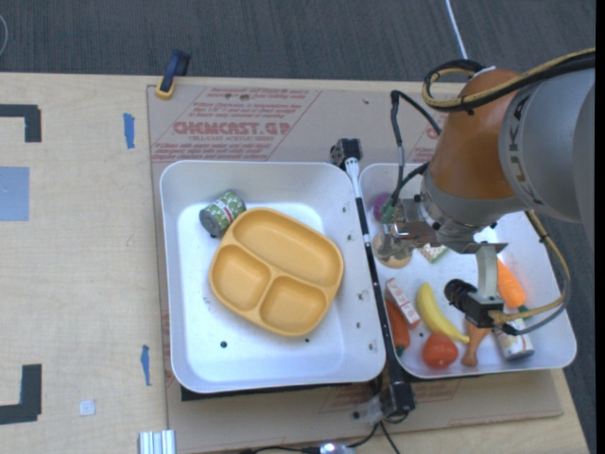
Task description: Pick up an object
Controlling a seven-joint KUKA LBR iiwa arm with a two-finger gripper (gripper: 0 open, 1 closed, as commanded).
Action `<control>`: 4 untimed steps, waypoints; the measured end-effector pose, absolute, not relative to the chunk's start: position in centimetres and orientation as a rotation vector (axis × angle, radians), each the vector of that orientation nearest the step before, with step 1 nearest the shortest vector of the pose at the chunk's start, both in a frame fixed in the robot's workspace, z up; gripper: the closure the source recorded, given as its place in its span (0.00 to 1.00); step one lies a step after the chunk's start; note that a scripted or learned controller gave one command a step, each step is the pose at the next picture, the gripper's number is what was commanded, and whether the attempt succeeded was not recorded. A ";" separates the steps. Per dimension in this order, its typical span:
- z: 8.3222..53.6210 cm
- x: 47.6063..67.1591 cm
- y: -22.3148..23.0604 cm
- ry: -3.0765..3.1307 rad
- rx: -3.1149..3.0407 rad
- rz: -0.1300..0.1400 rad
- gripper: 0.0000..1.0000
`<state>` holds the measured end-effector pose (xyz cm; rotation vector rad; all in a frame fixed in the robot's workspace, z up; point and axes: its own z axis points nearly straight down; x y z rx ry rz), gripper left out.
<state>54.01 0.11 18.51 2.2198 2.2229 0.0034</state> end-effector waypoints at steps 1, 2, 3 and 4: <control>18.5 54.0 0.0 2.222 2.220 0.001 0.00; 18.5 54.0 0.0 2.222 2.220 0.001 0.00; 18.5 54.0 0.0 2.222 2.220 0.001 0.00; 18.5 54.0 0.0 2.222 2.220 0.001 0.00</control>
